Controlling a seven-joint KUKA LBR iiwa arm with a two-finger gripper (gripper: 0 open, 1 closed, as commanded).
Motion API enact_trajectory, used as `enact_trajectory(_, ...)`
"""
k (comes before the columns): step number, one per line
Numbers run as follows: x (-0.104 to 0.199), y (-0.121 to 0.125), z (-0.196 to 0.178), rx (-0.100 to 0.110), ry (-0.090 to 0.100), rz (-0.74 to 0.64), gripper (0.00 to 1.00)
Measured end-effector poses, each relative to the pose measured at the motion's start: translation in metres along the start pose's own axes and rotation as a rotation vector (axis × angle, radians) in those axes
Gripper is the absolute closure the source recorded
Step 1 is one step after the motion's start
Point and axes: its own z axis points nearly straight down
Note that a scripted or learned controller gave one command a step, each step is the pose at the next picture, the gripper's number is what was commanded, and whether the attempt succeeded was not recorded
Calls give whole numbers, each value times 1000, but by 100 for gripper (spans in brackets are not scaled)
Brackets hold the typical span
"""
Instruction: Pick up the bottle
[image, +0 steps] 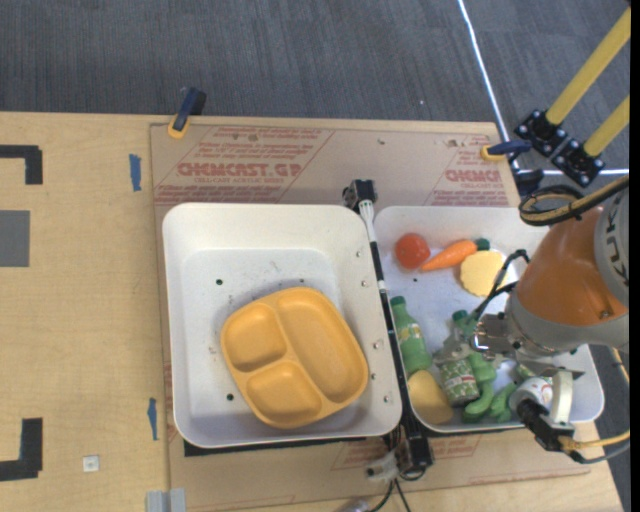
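In the left bin, a yellow divided plate. Along the left wall of the right bin, the green bottle, lying flat below a tomato and carrot. Just right of it, the arm, low over green clutter; impossible to tell how wide the jaws stand.

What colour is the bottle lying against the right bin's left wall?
Green, with a lighter yellowish-green label; the bottle shows clearly in the camera view.

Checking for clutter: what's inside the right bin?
The right bin holds a tomato, carrot, green bottle and other toy food; the arm covers part.
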Motion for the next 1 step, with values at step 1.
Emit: enact_trajectory(1, 0, 0, -9, -2, -1, 1, 100)
